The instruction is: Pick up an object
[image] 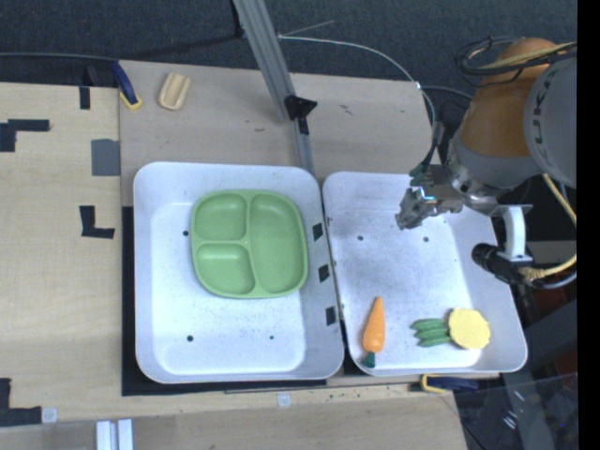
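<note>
Overhead, the grey two-finger gripper (411,216) hangs over the far part of the right shallow white bin (394,193); whether it is open cannot be told. Near the bin's front edge lie an orange plastic carrot (374,322), a green pea pod (430,330) and a yellow round toy (469,328).

1. A robot lab or test cell.
2. A wooden bench (56,204) marked with black tape, two white bins (150,251) fixed side by side.
3. Loose cables (375,59) and a metal pole (267,45) overhead.
4. Toy food, like a carrot (374,323).
</note>
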Available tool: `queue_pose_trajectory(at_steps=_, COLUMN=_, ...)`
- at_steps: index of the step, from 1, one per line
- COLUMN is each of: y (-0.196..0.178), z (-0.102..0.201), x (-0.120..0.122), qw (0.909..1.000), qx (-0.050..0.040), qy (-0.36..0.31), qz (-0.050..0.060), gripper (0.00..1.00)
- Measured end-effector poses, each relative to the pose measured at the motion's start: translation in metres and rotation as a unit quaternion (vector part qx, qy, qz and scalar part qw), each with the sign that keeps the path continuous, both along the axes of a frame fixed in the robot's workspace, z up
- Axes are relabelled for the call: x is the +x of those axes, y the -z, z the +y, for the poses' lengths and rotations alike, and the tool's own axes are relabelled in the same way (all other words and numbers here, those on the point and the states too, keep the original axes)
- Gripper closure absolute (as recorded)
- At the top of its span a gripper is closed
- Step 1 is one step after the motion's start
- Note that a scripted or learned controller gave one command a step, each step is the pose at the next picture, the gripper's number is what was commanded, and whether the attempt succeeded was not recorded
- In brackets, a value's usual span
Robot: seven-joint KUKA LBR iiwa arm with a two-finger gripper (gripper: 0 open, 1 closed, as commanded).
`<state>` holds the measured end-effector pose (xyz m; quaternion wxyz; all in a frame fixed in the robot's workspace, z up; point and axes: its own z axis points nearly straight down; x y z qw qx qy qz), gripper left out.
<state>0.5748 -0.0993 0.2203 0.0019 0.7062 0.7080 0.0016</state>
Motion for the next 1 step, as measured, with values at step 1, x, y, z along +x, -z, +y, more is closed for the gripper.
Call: queue_pose_trajectory(at_steps=1, y=-0.0532, z=0.0002, x=0.0012, qw=1.0000, qx=-0.0003, qy=0.000, qz=0.000, gripper=1.00)
